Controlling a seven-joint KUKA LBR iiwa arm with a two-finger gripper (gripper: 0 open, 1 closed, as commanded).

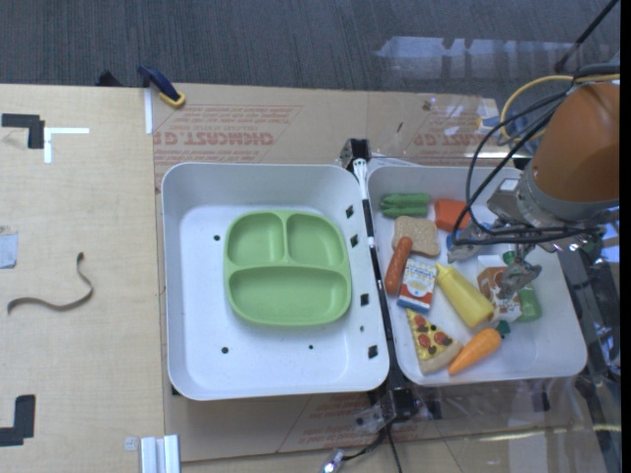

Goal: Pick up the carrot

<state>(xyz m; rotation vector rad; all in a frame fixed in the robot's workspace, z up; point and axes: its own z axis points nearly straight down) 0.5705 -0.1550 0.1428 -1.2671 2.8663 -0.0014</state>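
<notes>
Brightness: well lit, even, soft overhead light; no dark corners on bench.
Shadows: faint, short; soft one under green tray [289, 268] in left bin [177, 294]; darker strip below bins' front edge.
Glare: pale reflection patch on floor [449, 49] top right; slight sheen on clear tape over cardboard [227, 131]; white bins near blown out.
Sharpness: centre fairly crisp; small items in right bin [562, 348] soft, low res.
Blur: orange band [584, 146] on arm close to cam, a bit soft.
Distortion: mild slant, bench edges tilt.

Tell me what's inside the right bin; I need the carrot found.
The right bin holds the carrot, pizza slice, mustard bottle, hot dog and bread. The arm covers more.
</notes>
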